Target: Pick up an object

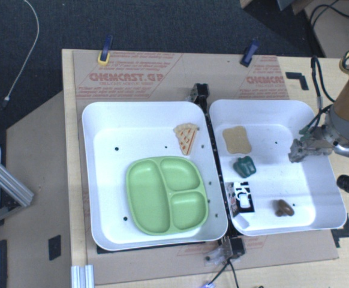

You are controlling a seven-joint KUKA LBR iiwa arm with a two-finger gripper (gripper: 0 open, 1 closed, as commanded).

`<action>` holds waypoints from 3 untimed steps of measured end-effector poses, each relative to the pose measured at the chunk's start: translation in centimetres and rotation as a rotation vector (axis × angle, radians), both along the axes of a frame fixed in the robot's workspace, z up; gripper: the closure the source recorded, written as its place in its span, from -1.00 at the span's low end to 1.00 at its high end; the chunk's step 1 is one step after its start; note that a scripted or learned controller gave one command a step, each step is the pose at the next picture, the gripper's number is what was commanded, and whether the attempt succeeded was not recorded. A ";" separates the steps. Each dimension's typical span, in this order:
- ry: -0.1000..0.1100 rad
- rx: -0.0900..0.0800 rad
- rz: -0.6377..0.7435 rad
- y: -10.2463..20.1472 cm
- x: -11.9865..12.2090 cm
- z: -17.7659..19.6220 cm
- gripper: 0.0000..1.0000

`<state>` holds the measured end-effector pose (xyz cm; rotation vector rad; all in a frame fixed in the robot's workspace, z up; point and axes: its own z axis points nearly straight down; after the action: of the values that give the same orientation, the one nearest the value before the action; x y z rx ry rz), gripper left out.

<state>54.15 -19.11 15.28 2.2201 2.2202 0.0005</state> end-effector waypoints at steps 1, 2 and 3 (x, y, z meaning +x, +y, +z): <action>-0.004 -0.001 0.001 -0.2 0.0 4.3 1.00; -0.007 -0.003 0.001 -0.3 -0.5 10.5 1.00; -0.005 -0.002 0.001 -0.4 -0.4 14.5 1.00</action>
<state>53.75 -19.49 29.83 2.2150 2.2176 0.0040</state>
